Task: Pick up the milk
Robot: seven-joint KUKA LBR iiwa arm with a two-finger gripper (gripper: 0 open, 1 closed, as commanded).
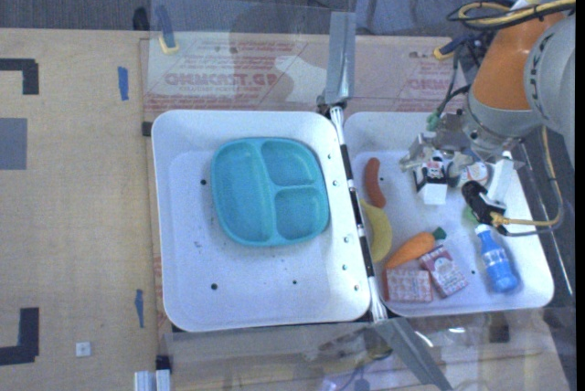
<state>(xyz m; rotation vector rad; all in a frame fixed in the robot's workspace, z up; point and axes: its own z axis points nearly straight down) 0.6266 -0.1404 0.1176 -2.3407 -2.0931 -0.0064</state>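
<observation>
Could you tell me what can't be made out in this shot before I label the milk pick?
- Tool, camera view: too small and cluttered to tell open from shut, or whether it grips the small white carton under it.
- Carton print: too small to read.
- Arm: cut off by the right edge.

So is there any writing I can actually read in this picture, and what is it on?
Red lettering on the cardboard sheet behind the bins: mirrored and blurred, not readable.
Print on the two small red and white packets in the right bin: too small to read.
Label on the blue bottle: too small to read.
</observation>
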